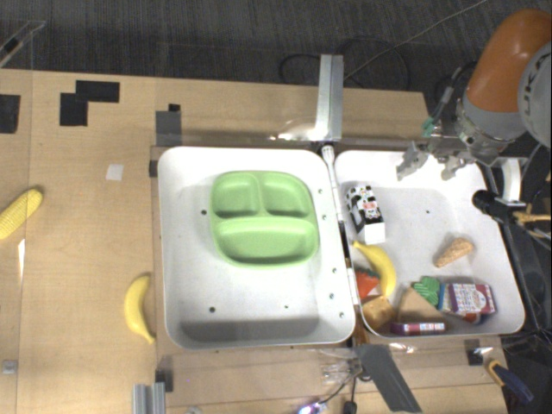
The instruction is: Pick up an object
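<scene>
No text can be read. The packet (467, 300) in the right bin (509, 270) bears a red and white label, too blurred to make out; the small carton (365, 212) shows black and white patches, no legible letters.

The right bin (483, 231) has open white floor through its middle and far side, between the cow-patterned carton (364, 212) by the divider and the bread piece (454, 251). Its near edge is crowded: banana (379, 266), packets (457, 298) and a bar (420, 326) lie close together. In the left bin (185, 309), the green tray (263, 216) takes the centre, leaving a bare near strip.
</scene>
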Robot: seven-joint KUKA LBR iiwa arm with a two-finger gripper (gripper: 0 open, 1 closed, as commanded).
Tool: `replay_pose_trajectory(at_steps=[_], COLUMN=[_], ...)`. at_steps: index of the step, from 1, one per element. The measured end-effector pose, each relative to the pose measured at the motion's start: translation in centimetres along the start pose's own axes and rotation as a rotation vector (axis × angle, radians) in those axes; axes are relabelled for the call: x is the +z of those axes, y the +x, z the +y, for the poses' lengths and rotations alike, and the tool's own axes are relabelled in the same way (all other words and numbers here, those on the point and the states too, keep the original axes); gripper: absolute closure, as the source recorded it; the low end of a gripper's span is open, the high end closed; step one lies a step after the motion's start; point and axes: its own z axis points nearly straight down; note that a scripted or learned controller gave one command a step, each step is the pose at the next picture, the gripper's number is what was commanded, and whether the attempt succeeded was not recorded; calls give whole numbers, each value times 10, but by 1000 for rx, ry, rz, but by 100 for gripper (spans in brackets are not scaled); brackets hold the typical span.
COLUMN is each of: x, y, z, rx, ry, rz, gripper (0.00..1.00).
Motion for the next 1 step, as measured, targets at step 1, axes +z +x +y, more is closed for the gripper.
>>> replay_pose_trajectory(at_steps=[1], x=[89], y=[44], z=[19], rx=[-166], ry=[-4], rz=[-1], gripper=[0])
